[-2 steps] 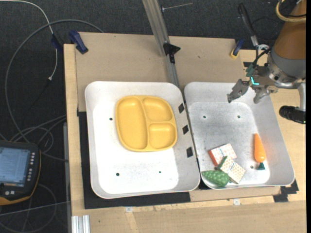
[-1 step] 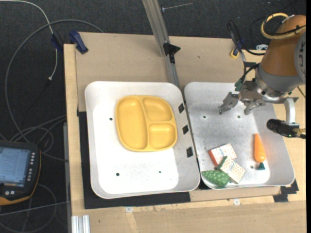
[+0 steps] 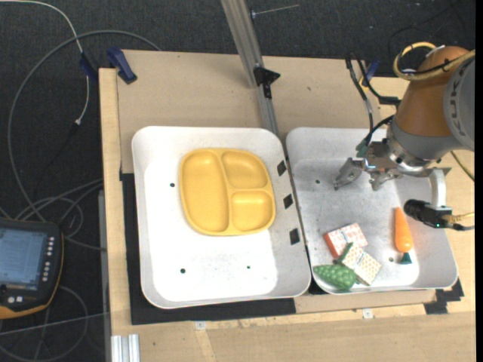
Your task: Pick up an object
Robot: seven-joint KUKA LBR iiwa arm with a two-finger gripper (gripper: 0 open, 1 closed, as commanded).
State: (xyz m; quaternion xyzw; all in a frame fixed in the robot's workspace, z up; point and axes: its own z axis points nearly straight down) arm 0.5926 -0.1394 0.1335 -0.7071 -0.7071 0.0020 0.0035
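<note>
**Gripper above the right bin, objects lying toward the near edge**

Camera view, looking down at a slant on two white bins. The arm enters from the right; its gripper [image 3: 362, 173] hangs over the upper middle of the right bin [image 3: 317, 149], its two fingers spread apart with nothing between them. The bin floor directly beneath the fingers is bare.

The candidate objects lie in the lower part of the same bin, well apart from the gripper and all on its near-edge side. The toy carrot [image 3: 403, 231] lies closest, below and slightly right of the gripper, its long axis running roughly up and down the frame with the green tip toward the near edge. A small red-and-white box [image 3: 345, 239] lies below the gripper; a second patterned box [image 3: 364, 264] and a green leafy toy [image 3: 335, 276] are clustered just beside it at the bin's near rim, the three touching or nearly so.

The left bin [image 3: 151, 225] bears a yellow divided plate [image 3: 226, 190], farther from the tool.

Judgement: a pick calls for travel toward the near edge, then descent. The carrot, standing clear of its neighbours, looks the easier target, with the fingers closing across its narrow width.
</note>
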